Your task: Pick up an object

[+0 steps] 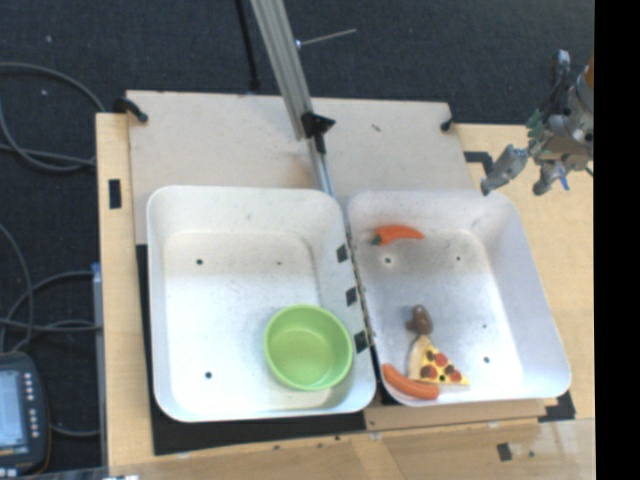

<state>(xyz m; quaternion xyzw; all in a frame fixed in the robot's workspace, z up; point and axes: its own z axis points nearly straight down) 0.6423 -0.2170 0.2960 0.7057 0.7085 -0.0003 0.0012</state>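
The right bin [520, 268] holds an orange carrot-like piece [398, 233] near its far left corner, a small brown lump [421, 319] in the middle front, a toy pizza slice [433, 363] and an orange-red sausage [410, 382] at the front left corner. A green bowl [308, 346] sits in the front right of the left bin [200, 268]. My gripper [527, 171] hovers above the far right corner of the right bin, at the view's right edge, open with its two fingers spread and nothing between them.
A slanted metal rail [285, 63] runs from the top centre down to the gap between the bins. Cables lie on the dark floor at left, and a small screen device [20, 408] sits at the lower left.
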